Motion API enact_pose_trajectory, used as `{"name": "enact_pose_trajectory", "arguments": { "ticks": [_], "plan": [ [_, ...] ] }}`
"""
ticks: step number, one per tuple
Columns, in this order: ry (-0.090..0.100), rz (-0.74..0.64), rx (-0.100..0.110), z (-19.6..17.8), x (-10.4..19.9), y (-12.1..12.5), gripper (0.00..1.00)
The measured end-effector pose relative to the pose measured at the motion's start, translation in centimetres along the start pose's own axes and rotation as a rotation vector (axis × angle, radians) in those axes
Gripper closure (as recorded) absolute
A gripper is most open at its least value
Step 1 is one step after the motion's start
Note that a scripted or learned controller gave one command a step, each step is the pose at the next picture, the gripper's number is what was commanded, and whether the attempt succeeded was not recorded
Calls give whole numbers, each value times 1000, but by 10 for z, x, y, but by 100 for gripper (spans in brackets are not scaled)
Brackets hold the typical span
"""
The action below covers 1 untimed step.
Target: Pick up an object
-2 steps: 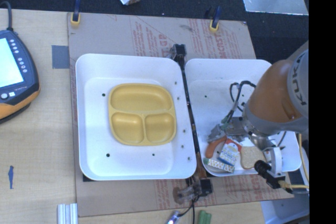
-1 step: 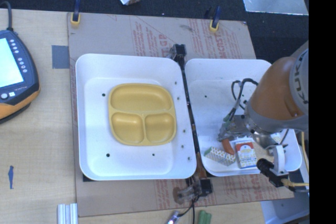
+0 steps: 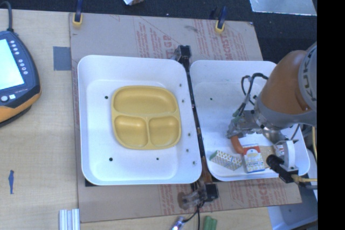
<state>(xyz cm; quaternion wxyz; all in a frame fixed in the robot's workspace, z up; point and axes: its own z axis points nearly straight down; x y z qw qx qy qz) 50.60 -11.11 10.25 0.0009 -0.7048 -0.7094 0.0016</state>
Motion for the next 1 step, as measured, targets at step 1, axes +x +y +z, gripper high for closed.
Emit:
{"name": "enact_pose_trajectory", "arguments": {
  "ticks": [1],
  "plan": [
    [2,3,-2,-115,59,60,100]
  ]
}}
